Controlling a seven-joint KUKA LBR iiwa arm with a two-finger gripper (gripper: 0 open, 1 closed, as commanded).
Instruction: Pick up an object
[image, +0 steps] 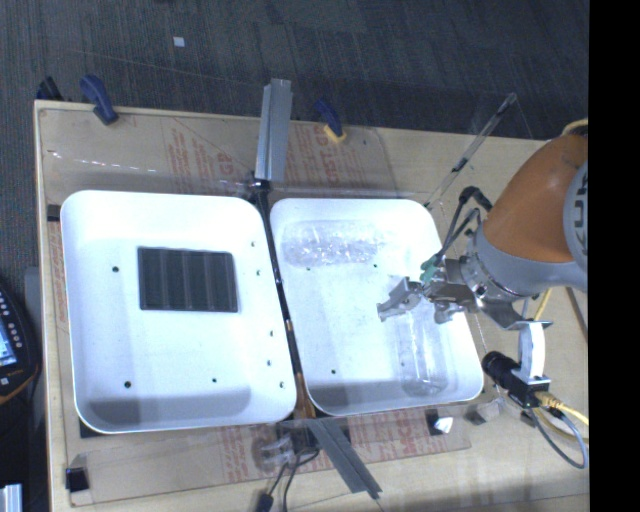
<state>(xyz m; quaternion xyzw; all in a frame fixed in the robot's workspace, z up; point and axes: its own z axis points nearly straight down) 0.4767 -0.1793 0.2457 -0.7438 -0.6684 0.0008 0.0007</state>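
From my feed I see the desk (90, 160) carrying two shallow white bins side by side. The left bin (170, 380) holds a dark ribbed rectangular pad (188, 280), lying flat toward its upper middle. The right bin (330, 390) holds two clear plastic things that are hard to read against the white: a crinkled transparent bottle (330, 244) lying on its side near the far wall, and a second clear bottle (422, 355) lying lengthwise toward the near right corner. My arm (540, 215) comes in from the right, its orange band over the bin's right rim, and the tool (396, 303) sits over the right-hand middle of the right bin, pointing left. It is just above the upper end of the second clear bottle, well apart from the crinkled one. I cannot tell how the tool stands, wide or narrow, because its tips blur into the white floor, and I see nothing clearly caught in it. Blue clamps (98, 98) grip the desk's far edge, and a grey metal bar (272, 130) runs up from the gap between the bins.
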